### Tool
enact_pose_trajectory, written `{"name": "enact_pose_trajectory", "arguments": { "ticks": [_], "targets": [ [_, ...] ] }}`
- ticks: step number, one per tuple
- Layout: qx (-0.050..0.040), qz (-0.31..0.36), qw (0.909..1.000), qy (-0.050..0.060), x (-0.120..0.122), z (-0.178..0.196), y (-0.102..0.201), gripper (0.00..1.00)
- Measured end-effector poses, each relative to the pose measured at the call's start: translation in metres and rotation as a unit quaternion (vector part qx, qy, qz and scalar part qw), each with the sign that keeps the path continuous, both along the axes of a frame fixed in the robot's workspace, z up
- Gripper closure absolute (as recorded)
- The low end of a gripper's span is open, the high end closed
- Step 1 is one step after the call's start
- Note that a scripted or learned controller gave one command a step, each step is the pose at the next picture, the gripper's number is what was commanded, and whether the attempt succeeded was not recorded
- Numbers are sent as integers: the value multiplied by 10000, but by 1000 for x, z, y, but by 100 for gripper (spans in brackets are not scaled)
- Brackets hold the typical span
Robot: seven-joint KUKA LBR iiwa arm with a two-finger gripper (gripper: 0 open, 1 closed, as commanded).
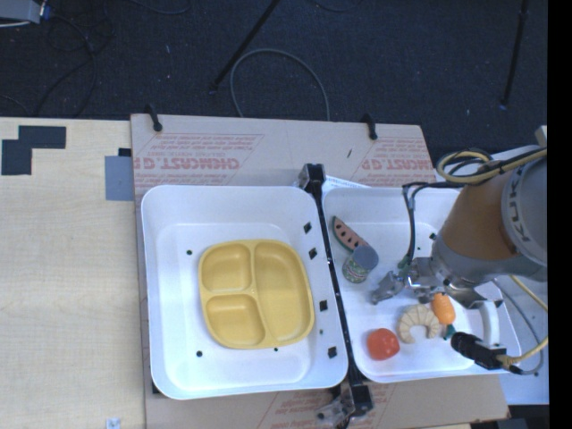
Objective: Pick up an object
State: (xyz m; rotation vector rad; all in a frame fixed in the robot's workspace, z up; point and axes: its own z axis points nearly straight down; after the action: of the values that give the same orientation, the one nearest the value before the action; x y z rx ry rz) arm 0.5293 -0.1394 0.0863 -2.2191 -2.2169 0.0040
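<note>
Plastic toy food lies scattered in the right bin point(393, 217), and any piece would serve as the object to pick. Nearest the gripper point(391, 287) is a pale curved croissant point(418, 322), with a small orange carrot point(442, 308) touching its upper right end. Both look light, stiff and smooth, so they would likely skid or roll if pinched off-centre. The croissant seems best taken across its thick middle, the carrot across its short width.

A red tomato point(383, 343) sits just left of the croissant, near the bin's front wall. It is round and probably slippery, so a grip across its widest part looks safest.

Further back, a grey-blue can point(360, 262) lies tilted close to the divider between the bins, and a watermelon slice point(349, 234) rests behind it. The slice is thin and flat, likely hard to get fingers under.

The gripper hangs between the can and the croissant, above the bin floor. Whether its fingers are spread or closed cannot be told, and nothing is seen between them.

The left bin point(170, 239) holds a yellow tray point(255, 293) with three compartments.
</note>
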Motion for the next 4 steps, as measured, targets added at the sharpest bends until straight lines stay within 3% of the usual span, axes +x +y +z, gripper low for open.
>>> {"name": "enact_pose_trajectory", "arguments": {
  "ticks": [1, 3, 4],
  "targets": [
    [8, -18, 10000, 1, 0, 11, -1, 100],
    [-10, 16, 10000, -39, 2, 135, 5, 100],
    [-4, 17, 10000, -14, 2, 148, 4, 100]
  ]
}}
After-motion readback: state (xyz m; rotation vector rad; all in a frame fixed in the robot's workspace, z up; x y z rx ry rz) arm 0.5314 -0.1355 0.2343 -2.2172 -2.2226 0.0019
